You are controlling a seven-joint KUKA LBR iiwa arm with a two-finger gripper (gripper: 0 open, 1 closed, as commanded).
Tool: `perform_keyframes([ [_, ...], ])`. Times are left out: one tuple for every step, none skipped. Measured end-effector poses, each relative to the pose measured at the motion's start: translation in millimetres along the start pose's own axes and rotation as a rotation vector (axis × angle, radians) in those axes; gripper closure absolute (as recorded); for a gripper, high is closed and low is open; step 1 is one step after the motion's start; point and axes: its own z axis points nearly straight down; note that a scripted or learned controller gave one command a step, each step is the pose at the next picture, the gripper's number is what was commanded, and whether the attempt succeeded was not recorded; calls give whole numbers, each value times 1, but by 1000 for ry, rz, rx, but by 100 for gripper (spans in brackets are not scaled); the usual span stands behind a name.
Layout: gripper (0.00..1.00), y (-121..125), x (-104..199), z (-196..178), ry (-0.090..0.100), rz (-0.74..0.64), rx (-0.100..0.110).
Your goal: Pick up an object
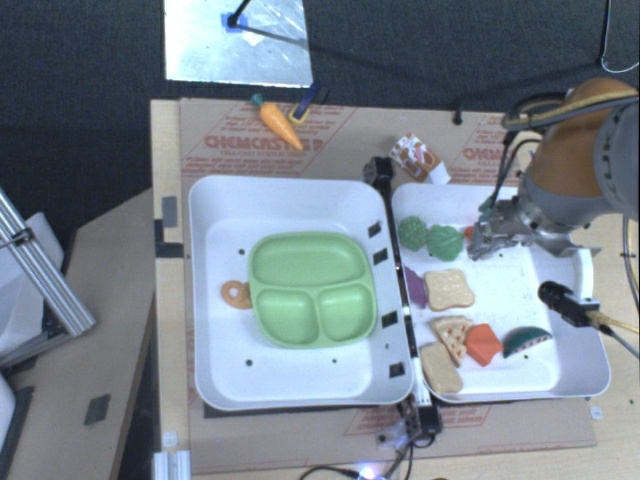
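A bumpy green broccoli [428,239] is seen near the right bin's [585,376] far-left corner, beside the hand [482,240], whose state cannot be told.

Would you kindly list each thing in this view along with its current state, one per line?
Gripper: low over the right bin, nothing seen between its fingers.
Green tray: flat in the left bin, compartments bare.
Pretzel: flat, beside the tray.
Broccoli: in the right bin, near the gripper.
Bread slice: lying flat.
Pizza slice: lying flat.
Watermelon slice: lying in the right bin.
Carrot: outside the bins, on the board.
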Motion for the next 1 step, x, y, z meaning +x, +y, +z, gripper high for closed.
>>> perform_keyframes([
  [100,12,0,-57,0,0,0],
])
